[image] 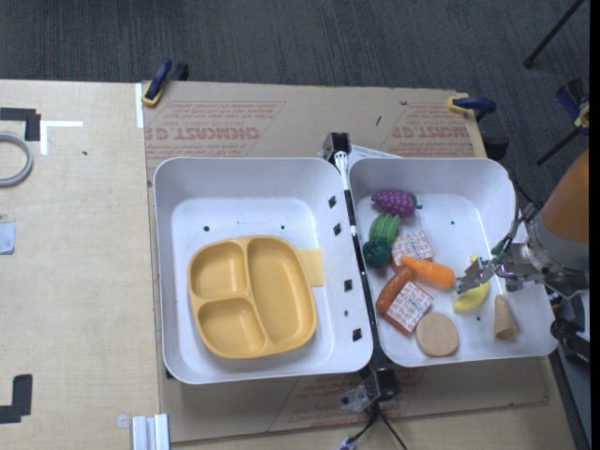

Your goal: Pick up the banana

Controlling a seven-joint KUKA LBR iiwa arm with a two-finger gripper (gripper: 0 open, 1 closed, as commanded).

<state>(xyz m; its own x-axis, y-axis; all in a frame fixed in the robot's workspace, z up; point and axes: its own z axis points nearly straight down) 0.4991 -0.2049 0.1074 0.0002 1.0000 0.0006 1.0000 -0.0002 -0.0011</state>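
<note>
Over the right bin (pixel 487 181), gripper (pixel 476 275) sits at the banana (pixel 472 296), touching its upper end. Jaws' opening: cannot tell. Carrot (pixel 428 271) lies just left.

The arm (pixel 574 209) enters as a bulky rounded orange segment, with a grey metal wrist section beneath it. The gripper (pixel 480 275) is slim, built of silvery metal and dark parts, with small green marks near its base. Thin dark cables run along the wrist.

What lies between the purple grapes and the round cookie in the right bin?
In the camera view: green vegetable, cracker packet, carrot, second packet between grapes and cookie.
</note>
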